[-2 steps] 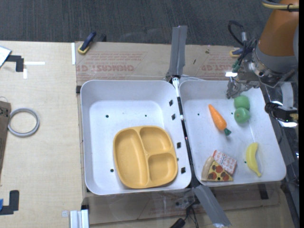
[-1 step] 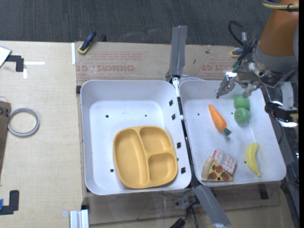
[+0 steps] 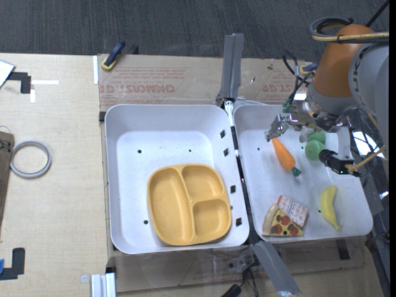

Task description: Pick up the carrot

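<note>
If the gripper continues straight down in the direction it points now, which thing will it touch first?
Most likely the carrot. The gripper hangs just above the carrot's upper end in the right bin, pointing down at it. Height is hard to judge from this slanted view.

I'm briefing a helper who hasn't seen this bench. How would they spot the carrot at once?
Look in the right-hand white bin, toward its far end under the arm. The carrot lies there slantwise: a tapered orange piece, unlike the curved yellow banana and flat pizza slice nearer the front.
</note>
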Action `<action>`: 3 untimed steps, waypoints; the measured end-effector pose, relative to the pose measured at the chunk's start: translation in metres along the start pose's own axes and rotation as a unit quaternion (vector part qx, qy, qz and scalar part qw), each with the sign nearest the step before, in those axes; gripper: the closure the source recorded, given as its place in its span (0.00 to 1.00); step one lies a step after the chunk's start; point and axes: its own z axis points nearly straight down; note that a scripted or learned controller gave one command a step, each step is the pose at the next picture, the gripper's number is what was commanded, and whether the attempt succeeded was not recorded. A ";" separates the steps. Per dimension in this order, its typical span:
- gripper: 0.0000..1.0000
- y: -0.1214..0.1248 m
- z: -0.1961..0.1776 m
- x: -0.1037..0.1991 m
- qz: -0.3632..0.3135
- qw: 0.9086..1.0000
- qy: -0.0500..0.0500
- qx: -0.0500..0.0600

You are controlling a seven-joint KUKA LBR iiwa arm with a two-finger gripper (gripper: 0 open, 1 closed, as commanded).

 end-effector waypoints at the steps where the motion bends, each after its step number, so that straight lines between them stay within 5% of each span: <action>1: 0.00 -0.020 0.001 -0.025 0.035 0.999 0.000 0.000; 2: 0.00 -0.004 0.047 -0.004 0.079 0.997 0.001 0.000; 3: 1.00 -0.004 0.038 -0.005 0.079 0.997 0.001 0.000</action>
